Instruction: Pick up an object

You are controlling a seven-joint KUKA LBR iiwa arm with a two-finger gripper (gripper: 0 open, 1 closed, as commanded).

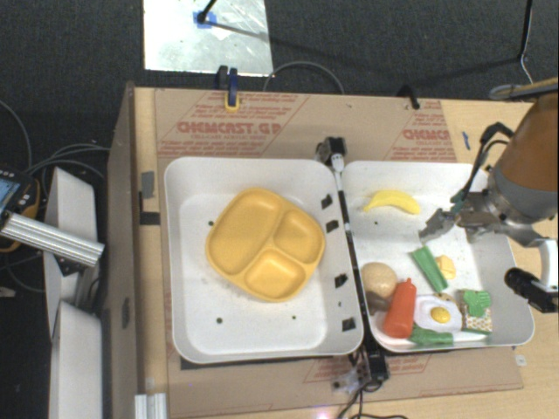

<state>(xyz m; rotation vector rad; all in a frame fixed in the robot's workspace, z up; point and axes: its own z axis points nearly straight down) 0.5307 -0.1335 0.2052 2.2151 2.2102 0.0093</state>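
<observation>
The right bin (pixel 515 326) holds several toy foods. A yellow banana (pixel 392 202) lies near its far left. A green strip (pixel 428 269) sits in the middle beside a small yellow piece (pixel 446 267). Along the near edge are a beige round piece (pixel 378 279), a red bottle (pixel 401 307), a fried egg (pixel 439 313) and a green block (pixel 477 302). My gripper (pixel 439 223) hangs over the middle of the right bin, just above and beyond the green strip and to the right of the banana. Nothing shows held in it.
A yellow divided plate (pixel 265 244) lies in the left bin (pixel 188 321). A black divider with clips (pixel 342 234) runs between the bins. The arm's grey and orange body (pixel 533 160) covers the right bin's far right corner. A black part (pixel 530 287) juts over its right edge.
</observation>
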